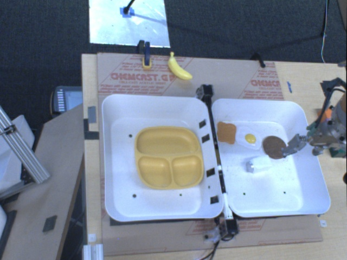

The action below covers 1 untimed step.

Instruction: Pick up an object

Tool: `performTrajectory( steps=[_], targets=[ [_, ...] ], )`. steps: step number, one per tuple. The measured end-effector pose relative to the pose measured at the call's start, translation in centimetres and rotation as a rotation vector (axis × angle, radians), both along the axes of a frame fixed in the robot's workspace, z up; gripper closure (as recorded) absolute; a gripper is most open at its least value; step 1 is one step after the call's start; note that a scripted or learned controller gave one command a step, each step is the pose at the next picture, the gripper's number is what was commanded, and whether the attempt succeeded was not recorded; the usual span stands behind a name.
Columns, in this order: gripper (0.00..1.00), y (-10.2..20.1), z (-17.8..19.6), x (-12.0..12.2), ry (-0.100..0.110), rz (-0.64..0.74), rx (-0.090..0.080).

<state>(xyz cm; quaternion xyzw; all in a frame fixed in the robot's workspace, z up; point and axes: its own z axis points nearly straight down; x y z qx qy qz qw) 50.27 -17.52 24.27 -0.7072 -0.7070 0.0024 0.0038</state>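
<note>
Overhead view of a worktop with two shallow white bins side by side. The left bin holds a yellow divided plate at its centre. In the right bin, near its far left side, lie a toast slice, a fried egg just right of it, and a small clear item nearer. The end effector reaches in from the right; a round brown patty sits at its tip, apparently pinched. A toy banana lies beyond the bins
</note>
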Motion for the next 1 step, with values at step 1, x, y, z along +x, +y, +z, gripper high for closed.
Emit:
performTrajectory(
  steps=[1],
  targets=[
    [0.0,0.04,0.53,0.24,-0.01,0.003,-0.002]
  ],
)
